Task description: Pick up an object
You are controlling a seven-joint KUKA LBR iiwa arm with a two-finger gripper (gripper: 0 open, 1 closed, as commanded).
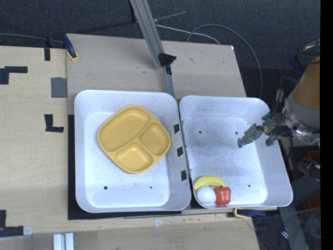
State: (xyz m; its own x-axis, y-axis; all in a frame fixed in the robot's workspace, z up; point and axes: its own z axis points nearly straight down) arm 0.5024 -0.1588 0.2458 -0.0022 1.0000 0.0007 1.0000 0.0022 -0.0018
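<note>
Over the right-hand shallow white bin (208,108), near its right wall, hangs the two-finger gripper (256,137), reaching in from the right edge of the view. The grey arm (302,113) with its orange band sits just outside that bin's rim, so the wrist leans inward and slightly down across the bin wall. Two dark fingers (247,137) spread apart in a fairly wide stance, with nothing between them; they point left toward the bare, speckled bin floor.

Against the near-left corner of the same bin lies a small cluster: a yellow curved banana-like toy (209,180), a white egg-shaped ball (206,195) just below it, and a small red block-like piece (223,196) touching the ball's right side. This cluster is well apart from the gripper.

A yellow three-compartment plastic plate (134,138) rests tilted in the left-hand white bin (88,191).
</note>
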